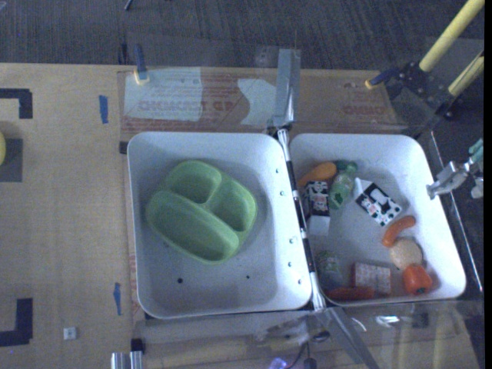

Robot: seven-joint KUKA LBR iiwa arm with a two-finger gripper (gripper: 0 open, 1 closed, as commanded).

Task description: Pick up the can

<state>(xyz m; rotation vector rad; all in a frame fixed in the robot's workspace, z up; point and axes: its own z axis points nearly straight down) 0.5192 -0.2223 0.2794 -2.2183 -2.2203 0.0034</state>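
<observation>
Lying by the left wall of the right bin (361,138), beside a red box (372,277), the can (329,266) shows a greenish label too blurred to read; its axis is unclear. The gripper (453,177) hangs at that bin's right rim, spread or closed I cannot tell.

Both shallow white plastic bins (207,298) look smooth with a slight sheen, the green divided plastic tray (201,210) is matt, and the tan wooden bench (61,229) is dull.
</observation>
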